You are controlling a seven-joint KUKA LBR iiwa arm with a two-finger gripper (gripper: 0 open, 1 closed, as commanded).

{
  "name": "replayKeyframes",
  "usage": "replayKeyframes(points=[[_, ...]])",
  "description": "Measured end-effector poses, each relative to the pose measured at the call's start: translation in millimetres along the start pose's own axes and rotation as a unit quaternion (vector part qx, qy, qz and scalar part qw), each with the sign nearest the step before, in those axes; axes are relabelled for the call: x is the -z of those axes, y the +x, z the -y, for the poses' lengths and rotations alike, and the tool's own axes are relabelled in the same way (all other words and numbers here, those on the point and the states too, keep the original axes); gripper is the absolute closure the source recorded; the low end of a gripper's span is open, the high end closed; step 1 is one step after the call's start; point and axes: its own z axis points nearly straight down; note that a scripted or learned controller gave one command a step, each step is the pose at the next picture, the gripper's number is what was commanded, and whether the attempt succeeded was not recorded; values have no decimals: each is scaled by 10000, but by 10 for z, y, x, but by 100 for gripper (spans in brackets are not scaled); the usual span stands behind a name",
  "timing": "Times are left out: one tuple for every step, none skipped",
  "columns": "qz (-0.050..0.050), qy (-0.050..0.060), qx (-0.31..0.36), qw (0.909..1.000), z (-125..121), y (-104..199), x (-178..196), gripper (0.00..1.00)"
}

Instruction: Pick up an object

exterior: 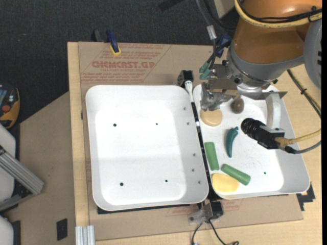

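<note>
In the right bin (pixel 294 175) lie several small objects. A tan round piece (pixel 211 118) sits near the bin's upper left corner, with a small brown lump (pixel 237 105) to its right. Lower down are a teal pepper-shaped piece (pixel 231 140), a green stick (pixel 211 155), a second green stick (pixel 236 174) and a yellow piece (pixel 225 184). My gripper (pixel 211 104) hangs low in this bin, directly above and nearly touching the tan round piece. The arm's grey and orange body hides the bin's top edge.
The left bin (pixel 102 137) lies beside the right one, their rims meeting along a black seam (pixel 196 131). A black cylinder on a cable (pixel 258 132) sticks out over the right bin's middle. A blue and yellow clamp (pixel 112 42) sits on the cardboard behind.
</note>
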Motion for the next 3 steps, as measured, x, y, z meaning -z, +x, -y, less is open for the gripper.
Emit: replayKeyframes(points=[[3, 42, -27, 10000, 325, -282, 97, 100], [4, 52, -31, 10000, 444, -788, -165, 100], [0, 57, -3, 10000, 441, -567, -469, 100]])
